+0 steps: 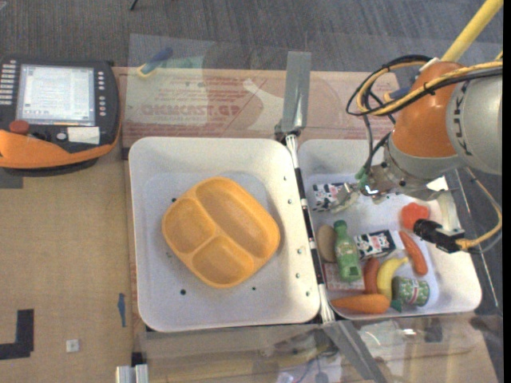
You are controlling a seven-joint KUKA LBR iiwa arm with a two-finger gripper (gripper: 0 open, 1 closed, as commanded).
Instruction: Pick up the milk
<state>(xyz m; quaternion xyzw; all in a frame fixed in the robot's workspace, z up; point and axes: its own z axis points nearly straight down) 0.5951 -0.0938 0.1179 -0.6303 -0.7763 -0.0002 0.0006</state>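
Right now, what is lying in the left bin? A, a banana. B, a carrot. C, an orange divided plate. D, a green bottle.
C: the orange divided plate lies alone in the left bin, while the food items crowd the right bin.

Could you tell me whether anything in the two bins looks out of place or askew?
The green bottle lies on its side in the right bin, not upright. The orange divided plate sits skewed in the left bin. The right bin's items are crowded in a loose jumble; nothing looks spilled.
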